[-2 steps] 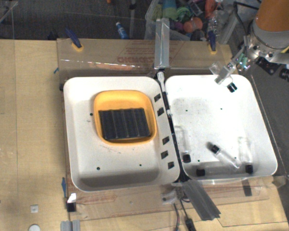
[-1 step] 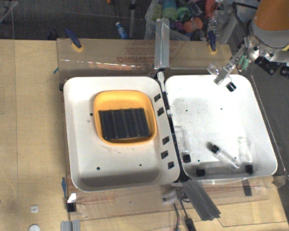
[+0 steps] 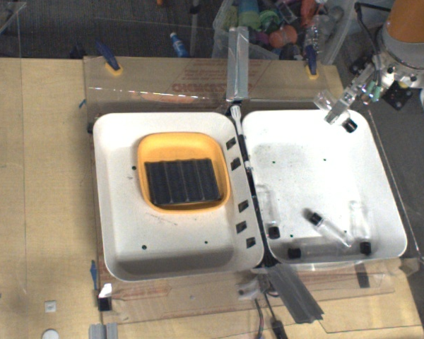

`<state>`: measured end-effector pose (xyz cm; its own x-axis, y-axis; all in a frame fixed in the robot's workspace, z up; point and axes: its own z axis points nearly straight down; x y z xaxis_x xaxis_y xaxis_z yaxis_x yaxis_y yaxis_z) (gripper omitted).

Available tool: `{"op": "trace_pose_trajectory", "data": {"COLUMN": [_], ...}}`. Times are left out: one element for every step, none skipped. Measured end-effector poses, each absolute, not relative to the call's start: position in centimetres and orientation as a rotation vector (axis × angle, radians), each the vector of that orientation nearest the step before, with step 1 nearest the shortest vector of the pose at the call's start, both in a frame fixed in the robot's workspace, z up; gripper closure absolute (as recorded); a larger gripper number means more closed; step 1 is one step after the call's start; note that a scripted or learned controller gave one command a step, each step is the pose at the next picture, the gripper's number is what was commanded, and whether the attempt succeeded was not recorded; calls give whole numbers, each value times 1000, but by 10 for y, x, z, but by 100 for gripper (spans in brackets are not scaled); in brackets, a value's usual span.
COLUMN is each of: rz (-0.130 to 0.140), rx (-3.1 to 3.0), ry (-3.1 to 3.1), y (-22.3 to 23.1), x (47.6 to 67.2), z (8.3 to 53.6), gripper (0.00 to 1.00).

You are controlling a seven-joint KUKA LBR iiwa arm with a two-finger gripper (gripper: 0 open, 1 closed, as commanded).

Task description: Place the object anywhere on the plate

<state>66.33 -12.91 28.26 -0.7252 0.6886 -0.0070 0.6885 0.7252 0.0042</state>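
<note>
Bins sit side by side on my bench: the left bin (image 3: 120, 246) carries an orange plate (image 3: 182, 171) with a dark ribbed slab (image 3: 181, 181) lying flat on it, and the right bin (image 3: 381, 189) holds a small clear tube-like object with a black cap (image 3: 325, 226) near its front edge, well apart from the plate. I see the gripper (image 3: 343, 111) hovering above the right bin's far corner, away from the object, and I cannot tell from my feed whether its claw is wide or narrow
</note>
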Motion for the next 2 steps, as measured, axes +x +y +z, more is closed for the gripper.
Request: {"op": "trace_pose_trajectory", "data": {"rz": [2,-1], "rx": [762,206], "ry": [3039,3124], "y": [-148,-222], "x": [659,656], "z": [330,343], "gripper": [100,100]}}
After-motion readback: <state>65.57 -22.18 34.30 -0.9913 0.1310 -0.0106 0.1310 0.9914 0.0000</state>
